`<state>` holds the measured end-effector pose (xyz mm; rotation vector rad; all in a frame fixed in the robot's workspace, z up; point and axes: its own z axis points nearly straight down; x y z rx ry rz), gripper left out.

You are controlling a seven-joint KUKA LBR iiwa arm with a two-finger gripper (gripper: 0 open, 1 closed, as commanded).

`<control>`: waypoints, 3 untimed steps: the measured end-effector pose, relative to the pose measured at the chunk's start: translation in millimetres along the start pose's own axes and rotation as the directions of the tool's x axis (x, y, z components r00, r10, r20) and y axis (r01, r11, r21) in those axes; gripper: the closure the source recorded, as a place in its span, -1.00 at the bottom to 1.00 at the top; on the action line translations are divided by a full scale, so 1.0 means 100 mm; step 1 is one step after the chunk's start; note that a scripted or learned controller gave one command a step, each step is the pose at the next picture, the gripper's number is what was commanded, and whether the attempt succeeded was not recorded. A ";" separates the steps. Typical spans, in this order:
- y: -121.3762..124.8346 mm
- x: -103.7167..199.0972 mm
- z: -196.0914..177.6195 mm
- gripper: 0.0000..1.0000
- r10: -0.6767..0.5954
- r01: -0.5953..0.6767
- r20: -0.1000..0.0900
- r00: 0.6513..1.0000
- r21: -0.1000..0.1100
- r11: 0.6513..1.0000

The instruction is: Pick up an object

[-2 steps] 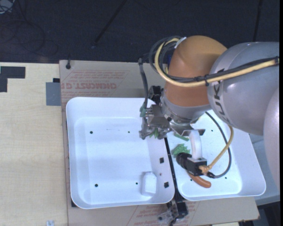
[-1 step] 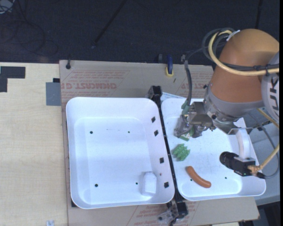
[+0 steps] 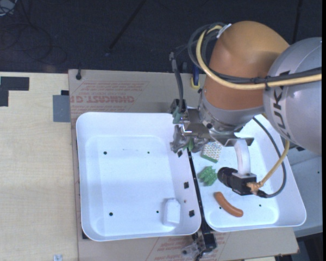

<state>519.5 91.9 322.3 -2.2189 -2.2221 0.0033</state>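
Gripper (image 3: pixel 182 137) sits low at the shared rim of the two bins, probably lining up on the closest item. Cannot tell whether the jaws are released or clenched. Likely target: pale checkered piece (image 3: pixel 212 152) just right of gripper, in right bin (image 3: pixel 274 213). Green lump (image 3: pixel 207 175) below-right of gripper, orange sausage (image 3: pixel 229 204) beyond that. White block (image 3: pixel 171 211) well below gripper, in left bin (image 3: pixel 125 189)

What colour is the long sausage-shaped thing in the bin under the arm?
Orange. The long sausage-shaped thing shows plainly in the camera view, on the white bin floor.
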 end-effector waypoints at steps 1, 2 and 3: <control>-0.01 -0.01 -0.09 1.00 -0.003 0.003 0.001 1.000 0.006 1.000; -0.01 -0.01 -0.18 1.00 -0.007 0.007 0.002 1.000 0.011 1.000; -0.18 -0.82 0.47 1.00 0.002 -0.002 0.000 1.000 0.004 1.000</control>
